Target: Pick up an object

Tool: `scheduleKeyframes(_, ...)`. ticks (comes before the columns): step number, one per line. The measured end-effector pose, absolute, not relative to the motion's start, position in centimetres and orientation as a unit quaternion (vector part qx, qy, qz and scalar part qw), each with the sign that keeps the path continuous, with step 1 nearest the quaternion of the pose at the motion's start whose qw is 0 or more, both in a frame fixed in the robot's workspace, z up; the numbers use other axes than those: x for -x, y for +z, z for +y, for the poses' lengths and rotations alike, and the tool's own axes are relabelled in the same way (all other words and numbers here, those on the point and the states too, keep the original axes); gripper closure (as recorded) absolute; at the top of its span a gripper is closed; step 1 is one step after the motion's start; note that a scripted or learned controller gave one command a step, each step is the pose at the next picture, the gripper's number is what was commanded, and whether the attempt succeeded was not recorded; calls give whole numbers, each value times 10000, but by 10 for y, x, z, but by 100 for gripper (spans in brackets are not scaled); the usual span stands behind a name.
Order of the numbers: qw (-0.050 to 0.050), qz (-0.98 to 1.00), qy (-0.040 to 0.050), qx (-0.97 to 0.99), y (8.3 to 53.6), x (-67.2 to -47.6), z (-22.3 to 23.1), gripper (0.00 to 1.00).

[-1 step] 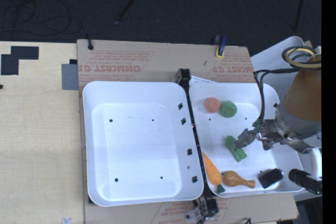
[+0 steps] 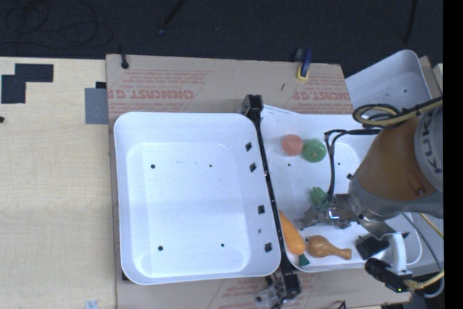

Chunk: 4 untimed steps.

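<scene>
Toys lie scattered in the right bin (image 2: pixel 340 268), and any one of them will serve for the pick. Nearest the camera, along that bin's front edge, sits a tan pear-shaped toy (image 2: pixel 327 249) with its narrow neck pointing right; just to its left an orange carrot (image 2: pixel 291 233) lies at a slant against the black divider (image 2: pixel 265 188) between the bins. Both look smooth and rounded, likely to slip sideways under a pinch that lands off-centre.

Just behind the tan toy hangs the gripper (image 2: pixel 323 214), low over the bin floor, with the arm's orange band (image 2: pixel 391 163) bulking above it to the right. How wide its fingers stand I cannot tell, and nothing can be seen held between them. A small dark green piece (image 2: pixel 317 195) lies right beside the gripper's upper edge, and seems the closest candidate.

To do this step well, I would centre the fingers across the narrow width of the chosen toy, come straight down, and close only when both sides are bracketed; keep clear of the divider and bin wall.

Farther back, a pink ball (image 2: pixel 291 145) and a green ball (image 2: pixel 314 151) rest touching each other. The left bin (image 2: pixel 123 213) sits alongside.
</scene>
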<state>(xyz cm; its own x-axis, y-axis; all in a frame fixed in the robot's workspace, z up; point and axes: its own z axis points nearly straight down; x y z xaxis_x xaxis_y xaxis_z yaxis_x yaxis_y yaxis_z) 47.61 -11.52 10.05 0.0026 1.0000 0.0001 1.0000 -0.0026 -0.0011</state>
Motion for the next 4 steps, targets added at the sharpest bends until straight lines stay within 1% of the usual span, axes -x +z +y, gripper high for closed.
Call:
scheduleKeyframes(1,4,-7074,5,7069,87,-515,-127,0)
scheduleKeyframes(2,-1,-7080,4,7062,88,-545,-148,0)
scheduleKeyframes(3,20,-7062,7,7080,97,-544,-148,100)
scheduleKeyframes(4,6,-7094,-25,7048,191,-498,-65,100)
